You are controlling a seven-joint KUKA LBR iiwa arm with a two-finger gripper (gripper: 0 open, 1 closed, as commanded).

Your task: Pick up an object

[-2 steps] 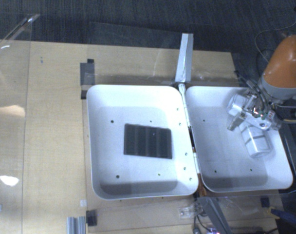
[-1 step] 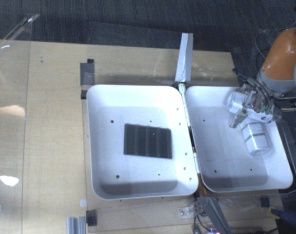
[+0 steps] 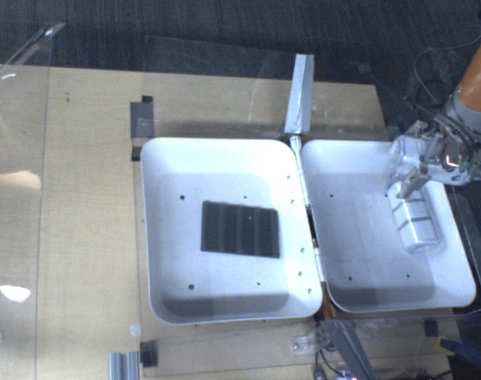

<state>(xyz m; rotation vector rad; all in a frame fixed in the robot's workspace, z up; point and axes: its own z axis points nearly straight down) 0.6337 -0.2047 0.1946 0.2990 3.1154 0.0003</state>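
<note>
The tool (image 3: 421,165) hangs over the right bin's (image 3: 359,291) far right corner. There is one clear cylinder (image 3: 414,222) near that bin's right edge, lying down, its long side pointing from the far edge toward the near edge. The left bin (image 3: 165,291) holds one dark ridged mat (image 3: 240,229) in its middle.

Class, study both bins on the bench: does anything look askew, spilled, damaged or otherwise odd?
Nothing stands out. A dark ribbed pad lies flat in the left bin, slightly skewed to its walls. A clear cylinder lies on its side in the right bin, below the gripper. No spill or damage shows.
</note>
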